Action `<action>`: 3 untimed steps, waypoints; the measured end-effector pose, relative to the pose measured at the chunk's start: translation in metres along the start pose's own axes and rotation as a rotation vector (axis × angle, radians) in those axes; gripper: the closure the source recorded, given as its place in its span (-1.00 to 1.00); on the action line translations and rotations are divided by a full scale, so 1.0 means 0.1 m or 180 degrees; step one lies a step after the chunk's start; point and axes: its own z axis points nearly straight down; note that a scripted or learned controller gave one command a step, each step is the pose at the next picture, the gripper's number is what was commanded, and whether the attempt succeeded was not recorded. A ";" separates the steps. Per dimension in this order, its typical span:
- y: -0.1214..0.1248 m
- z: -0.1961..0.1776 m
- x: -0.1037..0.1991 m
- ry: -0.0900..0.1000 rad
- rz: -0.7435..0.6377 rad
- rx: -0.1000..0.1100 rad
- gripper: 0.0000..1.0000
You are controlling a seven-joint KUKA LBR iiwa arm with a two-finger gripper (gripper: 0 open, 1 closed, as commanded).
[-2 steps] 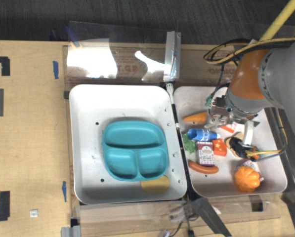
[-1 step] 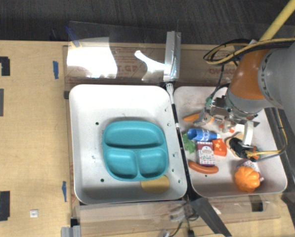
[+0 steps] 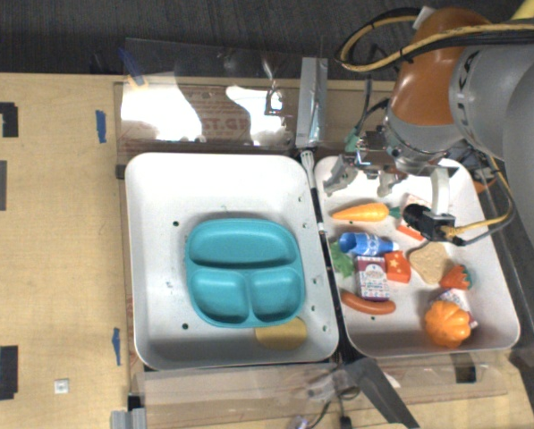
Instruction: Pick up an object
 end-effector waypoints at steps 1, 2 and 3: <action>-0.24 -0.35 -0.40 -0.0008 -0.0603 0.0018 -1.00; -0.07 1.01 -0.75 -0.0005 -0.1552 0.0006 -1.00; -0.04 0.87 -0.75 -0.0012 -0.1549 -0.0021 1.00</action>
